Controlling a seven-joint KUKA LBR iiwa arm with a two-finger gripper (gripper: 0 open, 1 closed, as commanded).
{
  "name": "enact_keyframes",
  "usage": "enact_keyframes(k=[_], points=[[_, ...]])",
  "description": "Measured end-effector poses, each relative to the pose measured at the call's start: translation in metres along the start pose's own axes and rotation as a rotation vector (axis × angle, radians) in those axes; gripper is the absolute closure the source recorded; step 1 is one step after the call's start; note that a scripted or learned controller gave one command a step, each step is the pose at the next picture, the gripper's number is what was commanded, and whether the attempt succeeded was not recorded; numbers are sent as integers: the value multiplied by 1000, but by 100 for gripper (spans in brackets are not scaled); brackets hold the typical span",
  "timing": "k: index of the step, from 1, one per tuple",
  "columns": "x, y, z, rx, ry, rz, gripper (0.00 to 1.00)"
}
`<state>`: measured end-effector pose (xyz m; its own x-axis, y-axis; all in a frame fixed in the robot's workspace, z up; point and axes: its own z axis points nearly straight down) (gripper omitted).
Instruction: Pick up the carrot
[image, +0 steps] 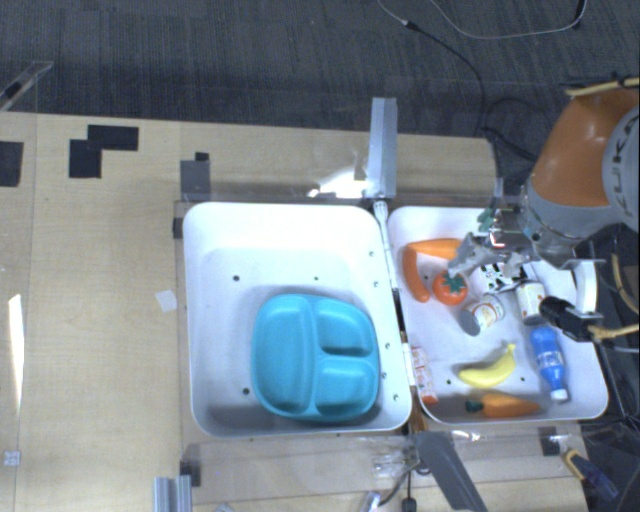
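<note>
The carrot (507, 405), orange with a dark green end, lies along the front wall of the right bin (598, 398). My gripper (482, 266) hangs over the back half of that bin, well behind the carrot. It is just right of a curved orange piece (428, 253) and a red tomato (450, 290). The grey wrist and its orange band (578, 140) come in from the upper right.
A yellow banana (488, 368) lies just behind the carrot, and a blue bottle (547, 362) stands to its right. A small white can (483, 316) rests mid-bin, below the gripper. The left bin (205, 300) holds a blue divided tray (316, 355).
</note>
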<state>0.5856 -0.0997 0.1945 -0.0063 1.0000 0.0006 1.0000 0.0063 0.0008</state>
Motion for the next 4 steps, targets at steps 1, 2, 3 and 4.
enact_keyframes(k=[1,2,3,4], points=[[-20,53,-40,-7,-2,-127,0],[-10,85,17,-5,-2,-338,0],[-40,81,105,15,4,-672,0],[-38,86,92,-9,-8,-675,100]])
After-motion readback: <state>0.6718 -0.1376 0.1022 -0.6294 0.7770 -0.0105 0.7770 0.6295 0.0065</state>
